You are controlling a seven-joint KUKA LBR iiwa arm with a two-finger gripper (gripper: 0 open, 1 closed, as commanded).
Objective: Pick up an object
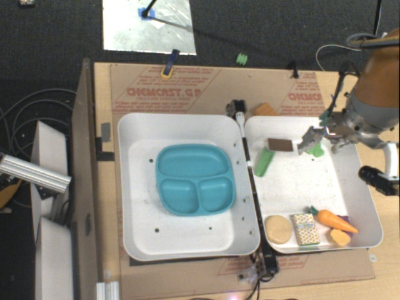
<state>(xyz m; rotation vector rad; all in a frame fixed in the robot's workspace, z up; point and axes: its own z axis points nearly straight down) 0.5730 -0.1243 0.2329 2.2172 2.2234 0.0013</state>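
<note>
My gripper (pixel 322 144) hangs over the back right part of the right bin (pixel 359 195), fingers apart and pointing down. A small green piece (pixel 317 149) lies on the bin floor just beside the left finger (pixel 306 143); nothing is clamped between the fingers. A brown block (pixel 280 145) sits to the left of the gripper, and a green cucumber-like stick (pixel 264 162) lies by the bin's left wall. Along the front edge are a round tan cookie (pixel 279 228), a patterned cracker (pixel 305 230), a carrot (pixel 334 220) and an orange slice (pixel 340 237).
The left bin (pixel 134 167) holds a blue divided plate (pixel 195 179). An orange object (pixel 265 109) lies on the cardboard behind the bins. The middle of the right bin floor is bare. Cables and a metal rail lie off the bench at left.
</note>
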